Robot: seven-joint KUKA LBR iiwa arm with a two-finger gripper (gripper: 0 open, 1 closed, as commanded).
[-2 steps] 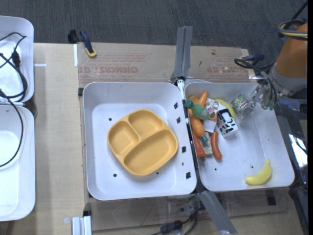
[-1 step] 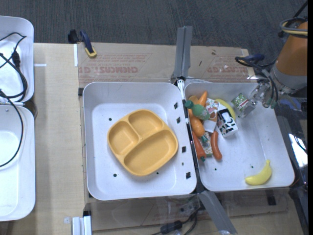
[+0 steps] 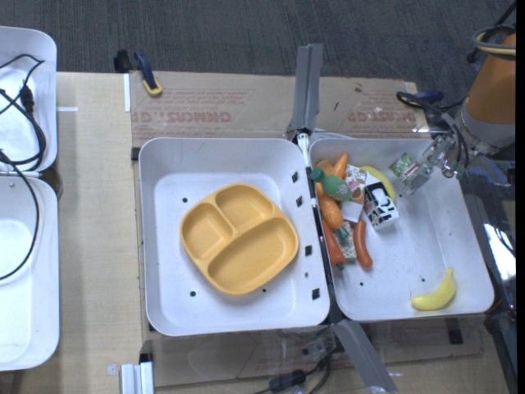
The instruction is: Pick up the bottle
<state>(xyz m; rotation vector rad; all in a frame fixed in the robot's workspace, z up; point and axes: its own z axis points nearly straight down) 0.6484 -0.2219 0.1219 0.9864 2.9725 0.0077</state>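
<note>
A small green bottle (image 3: pixel 331 185) lies in the right bin (image 3: pixel 410 245), among a pile of toy food along the bin's left wall. My gripper (image 3: pixel 418 173) hangs over the bin's far right part, well to the right of the bottle and apart from it. A small green-and-white packet (image 3: pixel 404 167) sits right at the gripper's tip; whether it is held is unclear.
Orange carrots (image 3: pixel 330 212), a red sausage (image 3: pixel 362 249) and a black-and-white box (image 3: pixel 380 204) crowd around the bottle. A yellow banana (image 3: pixel 435 294) lies at the bin's near right. The left bin (image 3: pixel 164 245) holds a yellow divided plate (image 3: pixel 238 238).
</note>
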